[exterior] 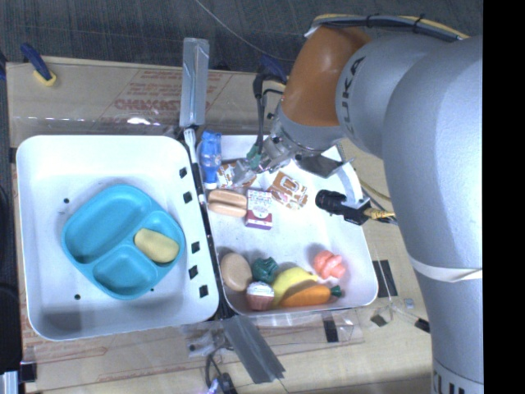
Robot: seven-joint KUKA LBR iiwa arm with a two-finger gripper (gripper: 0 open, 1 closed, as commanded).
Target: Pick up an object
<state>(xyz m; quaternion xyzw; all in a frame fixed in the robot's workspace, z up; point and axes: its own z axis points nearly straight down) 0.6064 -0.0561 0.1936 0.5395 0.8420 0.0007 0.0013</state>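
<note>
Camera view is showing the gripper point(261, 156) reaching down into the far end of the right bin point(361, 257), so the arm is judged to be in the approach, with nothing seen between its tips; whether the jaws are wide or narrow cannot be told. Just below the jaws are lying a hot dog point(227, 201) and a small carton point(259, 208), print unreadable. Beside them is standing a blue bottle point(210, 156). Next, the arm is needing a clean closure on one item. Lettering on the arm point(351, 84) is reading "KUKA".

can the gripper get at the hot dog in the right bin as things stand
Probably yes. The gripper hangs just above the hot dog, whose top lies uncovered; the small carton beside it could crowd one finger.
</note>
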